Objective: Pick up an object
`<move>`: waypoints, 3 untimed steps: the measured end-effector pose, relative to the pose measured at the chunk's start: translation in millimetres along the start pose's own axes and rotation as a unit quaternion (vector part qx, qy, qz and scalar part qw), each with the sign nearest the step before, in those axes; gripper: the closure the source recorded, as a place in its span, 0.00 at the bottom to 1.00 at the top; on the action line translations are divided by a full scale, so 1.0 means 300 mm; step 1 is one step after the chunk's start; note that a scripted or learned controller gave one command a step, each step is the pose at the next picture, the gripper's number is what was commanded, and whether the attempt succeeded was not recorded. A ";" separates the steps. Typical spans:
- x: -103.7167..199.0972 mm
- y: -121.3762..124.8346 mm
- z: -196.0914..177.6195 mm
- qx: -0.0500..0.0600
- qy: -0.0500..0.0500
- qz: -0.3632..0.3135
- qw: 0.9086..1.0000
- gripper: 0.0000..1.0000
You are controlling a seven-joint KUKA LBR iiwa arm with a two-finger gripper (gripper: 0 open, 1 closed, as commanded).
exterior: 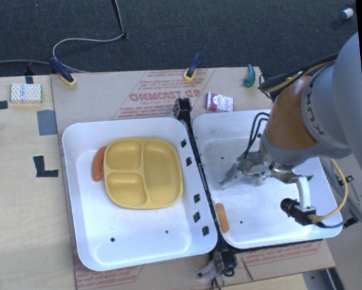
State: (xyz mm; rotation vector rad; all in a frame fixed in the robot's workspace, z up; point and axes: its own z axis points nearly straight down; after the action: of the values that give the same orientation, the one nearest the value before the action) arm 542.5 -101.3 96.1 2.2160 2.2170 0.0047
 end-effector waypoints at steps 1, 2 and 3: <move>0.003 0.001 -0.031 0.000 0.001 -0.001 1.000 1.00; 0.003 0.001 -0.030 0.001 0.001 -0.001 1.000 0.00; 0.008 0.109 0.035 0.004 0.002 -0.001 1.000 0.00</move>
State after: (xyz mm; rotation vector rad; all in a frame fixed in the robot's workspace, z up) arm 575.2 -98.8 85.7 2.2207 2.2240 0.0010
